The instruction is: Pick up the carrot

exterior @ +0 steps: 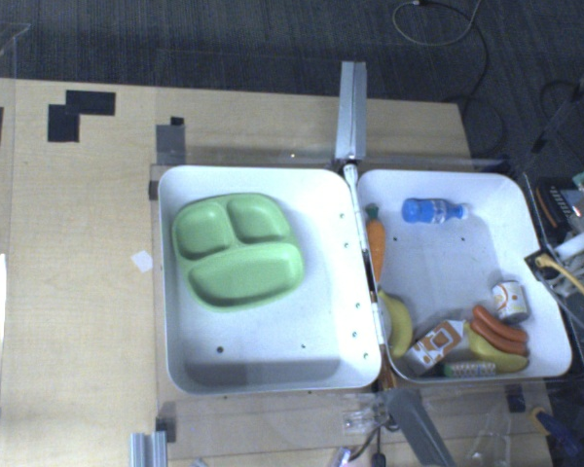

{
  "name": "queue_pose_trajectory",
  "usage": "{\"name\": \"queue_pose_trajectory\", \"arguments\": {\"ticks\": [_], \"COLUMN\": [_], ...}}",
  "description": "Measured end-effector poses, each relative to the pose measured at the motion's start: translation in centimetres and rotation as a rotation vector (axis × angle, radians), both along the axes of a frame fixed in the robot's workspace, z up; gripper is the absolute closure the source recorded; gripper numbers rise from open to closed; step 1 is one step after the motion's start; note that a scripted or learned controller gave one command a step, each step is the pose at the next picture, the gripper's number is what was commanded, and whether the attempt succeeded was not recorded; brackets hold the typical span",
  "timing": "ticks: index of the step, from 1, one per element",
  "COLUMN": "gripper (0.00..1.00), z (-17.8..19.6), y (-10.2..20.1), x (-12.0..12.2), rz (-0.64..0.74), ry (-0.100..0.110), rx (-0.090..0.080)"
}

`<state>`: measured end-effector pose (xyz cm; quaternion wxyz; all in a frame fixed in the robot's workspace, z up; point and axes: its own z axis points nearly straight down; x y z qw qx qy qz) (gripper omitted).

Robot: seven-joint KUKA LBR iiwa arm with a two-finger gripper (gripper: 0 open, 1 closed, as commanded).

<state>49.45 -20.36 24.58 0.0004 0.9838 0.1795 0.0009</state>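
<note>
Nearest cam, along right bin's front wall: juice carton, banana, hot dog, small can. Carrot lies lengthwise against that bin's left wall, w/ blue bottle near. Left bin holds green divided plate.

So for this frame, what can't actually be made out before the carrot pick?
- Orange carrot: lies tight against the right white bin's left wall; its lower end blends into the divider.
- Small printed carton: label too small to read.
- Yellow banana: its bottom tip is cut off by the bin rim.
- Small can: markings blurred.
</note>
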Motion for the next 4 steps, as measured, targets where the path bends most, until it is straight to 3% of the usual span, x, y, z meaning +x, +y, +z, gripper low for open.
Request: {"name": "queue_pose_trajectory", "arguments": {"ticks": [1, 2, 3, 4], "gripper": [1.00, 0.00, 0.00, 0.00], "z": [-1.7, -1.6, -6.9, -14.5], "y": [2.5, 2.5, 3.7, 5.5], "x": [-0.7, -0.7, -0.7, -0.4], "rz": [-0.059, -0.059, 0.168, 0.228], "ry": [0.001, 0.001, 0.002, -0.011], "rx": [0.001, 0.001, 0.001, -0.003]}}
